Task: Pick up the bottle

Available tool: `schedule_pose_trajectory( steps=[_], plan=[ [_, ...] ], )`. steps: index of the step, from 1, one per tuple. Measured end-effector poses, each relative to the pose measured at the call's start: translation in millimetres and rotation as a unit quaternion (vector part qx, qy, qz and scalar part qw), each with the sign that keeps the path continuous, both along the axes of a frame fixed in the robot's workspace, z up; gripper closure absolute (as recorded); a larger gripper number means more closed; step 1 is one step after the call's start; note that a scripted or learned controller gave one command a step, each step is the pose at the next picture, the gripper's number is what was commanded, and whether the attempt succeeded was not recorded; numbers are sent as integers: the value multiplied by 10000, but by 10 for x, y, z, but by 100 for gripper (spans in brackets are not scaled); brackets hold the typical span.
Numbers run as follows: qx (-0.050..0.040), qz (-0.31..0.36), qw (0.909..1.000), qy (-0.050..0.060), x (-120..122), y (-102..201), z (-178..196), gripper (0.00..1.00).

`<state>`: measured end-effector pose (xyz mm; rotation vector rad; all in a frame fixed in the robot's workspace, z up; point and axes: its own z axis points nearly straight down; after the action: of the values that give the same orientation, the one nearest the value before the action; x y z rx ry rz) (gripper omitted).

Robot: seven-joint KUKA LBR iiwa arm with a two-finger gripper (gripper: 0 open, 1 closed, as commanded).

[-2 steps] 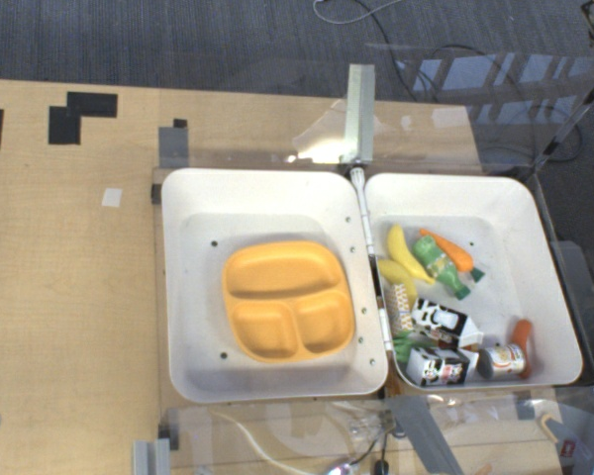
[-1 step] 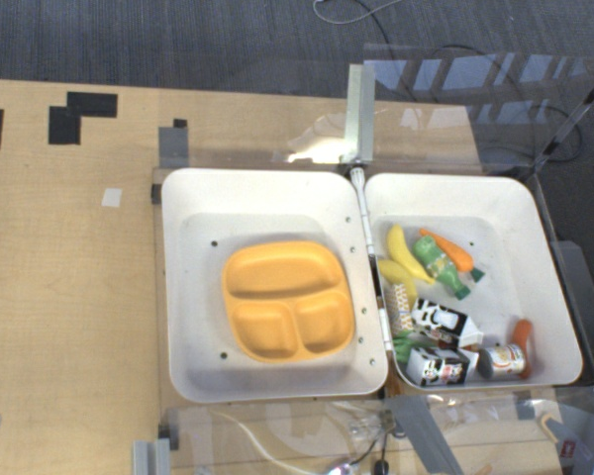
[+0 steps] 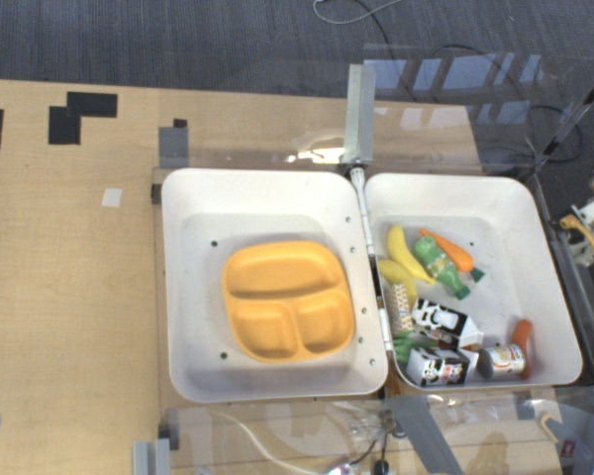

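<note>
Because the green bottle (image 3: 441, 265) lies pressed between banana (image 3: 406, 252) and carrot (image 3: 449, 249) at right of frame, a grasp risks catching neighbours instead.

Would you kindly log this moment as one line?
bottle: right bin, beside carrot | tray: left bin | grasp: not yet

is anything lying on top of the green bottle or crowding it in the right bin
Nothing lies on the green bottle. It is crowded, though: a banana lies against its left side and a carrot against its right, so fingers closing across it may catch either.
</note>
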<state>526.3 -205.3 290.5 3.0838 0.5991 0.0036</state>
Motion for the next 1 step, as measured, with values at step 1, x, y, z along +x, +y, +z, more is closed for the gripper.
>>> schedule_pose_trajectory(
  steps=[1],
  plan=[
    [-15,1643,9864,-19,310,2,945,100]
  ],
)
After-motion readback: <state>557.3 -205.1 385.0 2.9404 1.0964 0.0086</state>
